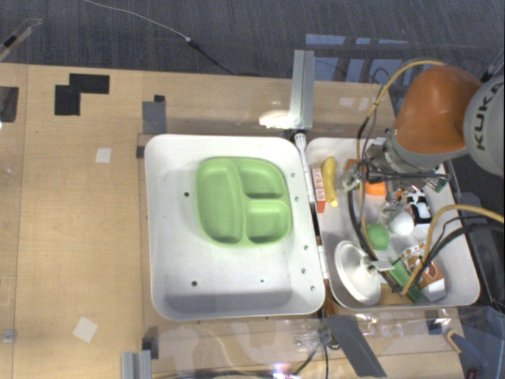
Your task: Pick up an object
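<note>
We are cataloguing two white bins side by side. The left bin [166, 235], centre of frame, is holding one green tray [241, 201] with three compartments, lying flat. The right bin [335, 287], at the right of frame, is holding the clutter: a yellow piece [329, 181] with a red-and-white stick [319, 186] just beside it along the bin's left wall, both lying with long axes running up-down in the frame; a green ball [377, 236] and a white ball [402, 224] near the middle; a white bowl [355, 273] at lower left; small boxes [422, 279] at lower right. The arm [430, 121] is reaching in from the right, and the gripper [384, 189] is hanging over the upper middle of the right bin among its cables. How far it is open we cannot tell, and we are seeing nothing between its tips. We are judging the green ball the likeliest pick: it is lying just below the gripper in the frame, towards the lower edge, apart from it. An orange patch [375, 188] is showing at the gripper; whether object or fitting, we cannot tell.
</note>
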